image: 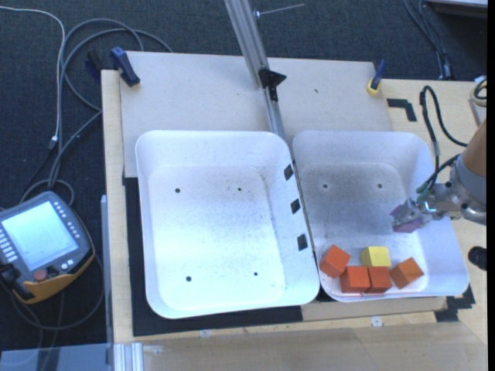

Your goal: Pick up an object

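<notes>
Several small blocks lie along the front wall of the right bin point(352, 157). An orange block point(334, 260) is at the left, two red-orange blocks point(366, 278) sit side by side, a yellow block point(377, 256) rests just behind them, and another orange block point(407, 271) is at the right. My gripper point(407, 218) reaches in from the right over that bin's right side, behind and above the blocks. It stands a short way from the yellow block, and I see nothing held in it.
The left bin point(155, 149) adjoins the right bin. A slanted metal pole point(249, 33) rises from the back between the two. A teach pendant point(39, 242) and cables lie off the bench at the left. Clamps point(124, 64) hold the board's back corners.
</notes>
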Controlling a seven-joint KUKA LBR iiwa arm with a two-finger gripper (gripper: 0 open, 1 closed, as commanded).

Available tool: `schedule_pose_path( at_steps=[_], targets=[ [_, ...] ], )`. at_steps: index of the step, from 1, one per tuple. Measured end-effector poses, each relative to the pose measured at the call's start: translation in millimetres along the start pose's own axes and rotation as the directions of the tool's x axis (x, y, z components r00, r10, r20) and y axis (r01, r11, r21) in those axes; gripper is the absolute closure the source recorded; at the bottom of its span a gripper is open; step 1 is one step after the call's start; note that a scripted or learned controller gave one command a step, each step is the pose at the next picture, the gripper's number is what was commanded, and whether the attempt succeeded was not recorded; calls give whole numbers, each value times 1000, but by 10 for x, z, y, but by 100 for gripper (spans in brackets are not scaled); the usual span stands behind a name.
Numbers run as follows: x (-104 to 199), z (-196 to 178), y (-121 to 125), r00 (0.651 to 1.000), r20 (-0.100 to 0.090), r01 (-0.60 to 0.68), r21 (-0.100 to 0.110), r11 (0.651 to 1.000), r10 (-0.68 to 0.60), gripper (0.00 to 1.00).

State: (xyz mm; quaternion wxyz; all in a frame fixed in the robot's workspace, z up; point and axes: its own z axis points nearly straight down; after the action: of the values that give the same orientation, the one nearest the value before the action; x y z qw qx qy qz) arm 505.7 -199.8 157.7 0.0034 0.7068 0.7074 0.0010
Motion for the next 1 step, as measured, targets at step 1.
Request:
schedule_pose_path(
  at_steps=[1],
  targets=[
    [587,-177,-253,1000,-8,4,9,1000,-4,100]
  ],
)
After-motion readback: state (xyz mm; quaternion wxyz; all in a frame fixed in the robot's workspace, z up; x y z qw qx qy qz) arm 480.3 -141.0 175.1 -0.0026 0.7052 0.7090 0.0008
